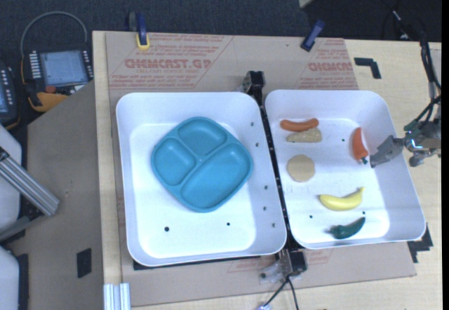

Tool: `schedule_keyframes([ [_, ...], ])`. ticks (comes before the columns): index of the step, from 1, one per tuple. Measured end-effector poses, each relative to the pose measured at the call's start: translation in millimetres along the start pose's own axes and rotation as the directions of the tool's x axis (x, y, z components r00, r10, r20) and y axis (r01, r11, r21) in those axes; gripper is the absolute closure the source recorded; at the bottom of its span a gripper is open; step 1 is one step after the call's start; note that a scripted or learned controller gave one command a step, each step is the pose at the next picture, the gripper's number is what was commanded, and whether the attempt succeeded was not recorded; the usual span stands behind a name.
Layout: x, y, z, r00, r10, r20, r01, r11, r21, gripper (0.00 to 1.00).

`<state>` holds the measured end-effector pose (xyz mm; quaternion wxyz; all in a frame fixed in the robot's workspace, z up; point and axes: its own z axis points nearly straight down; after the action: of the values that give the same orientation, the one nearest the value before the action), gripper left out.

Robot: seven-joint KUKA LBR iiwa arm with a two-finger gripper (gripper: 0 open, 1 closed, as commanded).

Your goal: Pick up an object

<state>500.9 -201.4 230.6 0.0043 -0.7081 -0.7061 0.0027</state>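
The scene is being viewed by one fixed camera, mounted above the worktop (210, 56) and angled downward at a slant. Both white bins, the left bin (133, 182) and the right bin (393, 182), are being taken in whole from a moderate height, with surrounding floor included.

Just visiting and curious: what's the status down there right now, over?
Gripper at right bin's right edge, holding nothing visible. Nearest: orange-red piece. Banana, sausage untouched. Nothing in the way.

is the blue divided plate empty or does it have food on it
Empty. The blue divided plate lies flat in the left bin with all three compartments bare; the toy foods, like the banana, lie in the right bin.
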Motion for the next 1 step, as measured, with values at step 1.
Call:
schedule_keyframes([
  [1, 0.3, 2.4, -4.9, 1.0, -0.003, 0.003, 0.003, 1.0, -0.01, 0.0],
])
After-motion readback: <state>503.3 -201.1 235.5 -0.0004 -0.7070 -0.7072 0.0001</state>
